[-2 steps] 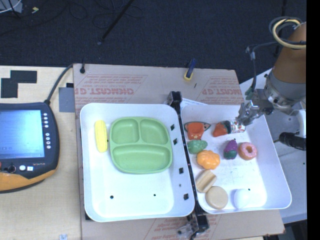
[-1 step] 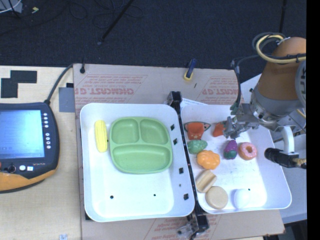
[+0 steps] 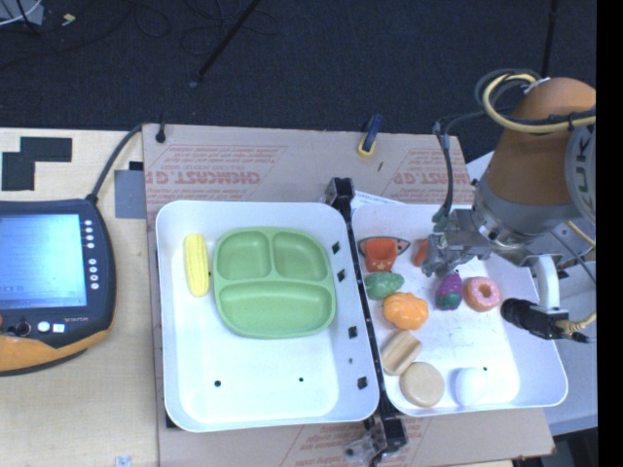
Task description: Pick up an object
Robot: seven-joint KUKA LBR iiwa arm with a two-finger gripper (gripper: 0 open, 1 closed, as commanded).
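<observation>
My gripper (image 3: pixel 444 263) hangs over the middle of the right bin (image 3: pixel 545 382), just above a purple grape-like toy (image 3: pixel 449 291). A pink donut (image 3: pixel 482 294) lies right of the purple toy. To the left are an orange fruit (image 3: pixel 406 310), a green vegetable (image 3: pixel 383 284) and a red cup-shaped toy (image 3: pixel 380 252). A small red piece (image 3: pixel 421 251) sits beside the gripper's left side. Nearer the front lie a tan bread piece (image 3: pixel 399 351), a round beige biscuit (image 3: pixel 422 384) and a white object (image 3: pixel 472 386). Nothing visibly hangs from the gripper.
The left bin (image 3: pixel 195 377) holds a green divided plate (image 3: pixel 274 282) and a yellow corn cob (image 3: pixel 197 264). A teach pendant (image 3: pixel 49 280) rests on the bench at the far left. A black divider (image 3: pixel 352 290) separates the bins.
</observation>
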